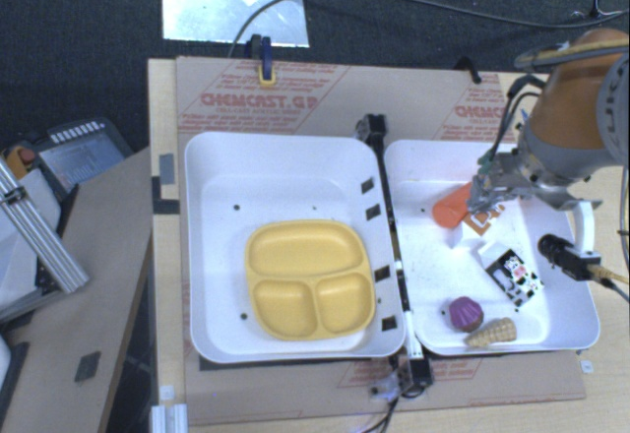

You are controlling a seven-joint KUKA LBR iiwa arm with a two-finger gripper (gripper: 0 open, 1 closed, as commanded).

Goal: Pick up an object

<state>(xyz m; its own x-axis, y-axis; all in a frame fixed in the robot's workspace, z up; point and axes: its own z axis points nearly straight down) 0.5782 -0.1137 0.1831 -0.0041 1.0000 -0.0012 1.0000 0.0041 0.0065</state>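
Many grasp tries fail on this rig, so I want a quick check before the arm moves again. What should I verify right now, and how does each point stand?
1. Gripper is over the right white bin: ok.
2. Gripper is at the flat orange piece: ok.
3. Orange piece between the fingers: cannot tell.
4. Black-and-white patterned block lies apart from the gripper: ok.
5. Purple ball and tan ridged cone lie apart near the bin's front edge: ok.
6. Yellow three-compartment tray sits in the left white bin, out of the way: ok.

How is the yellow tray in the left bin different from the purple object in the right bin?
The yellow tray is wide, flat and split into three compartments; the purple object is small and rounded. The yellow tray lies alone in its bin, while the purple object sits beside a tan cone. Both rest on white bin floors.
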